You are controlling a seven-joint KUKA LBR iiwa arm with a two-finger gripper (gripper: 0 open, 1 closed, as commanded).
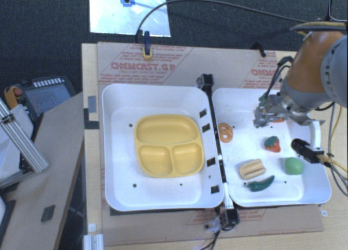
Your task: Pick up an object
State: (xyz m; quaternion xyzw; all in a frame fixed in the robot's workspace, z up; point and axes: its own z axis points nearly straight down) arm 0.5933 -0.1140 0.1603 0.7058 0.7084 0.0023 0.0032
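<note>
Toy foods, a pretzel [225, 132], strawberry [272, 144], bun [252, 168], green pepper [261, 184] and lime [293, 166], fill our right bin [237, 99]. Our jaws hover at its twelve o'clock; we cannot tell their state. At nine o'clock, the left bin [117, 135] holds a yellow tray [167, 144].

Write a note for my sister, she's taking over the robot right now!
Pincer: low over the right white bin, near its back; grip can't be judged.
In that bin: pretzel-shaped orange toy, red strawberry toy, round green ball, tan bread-roll toy, dark green pepper toy.
Left white bin: yellow divided tray.
Done: nothing visibly lifted.
Left: grab one toy and lift it.
</note>
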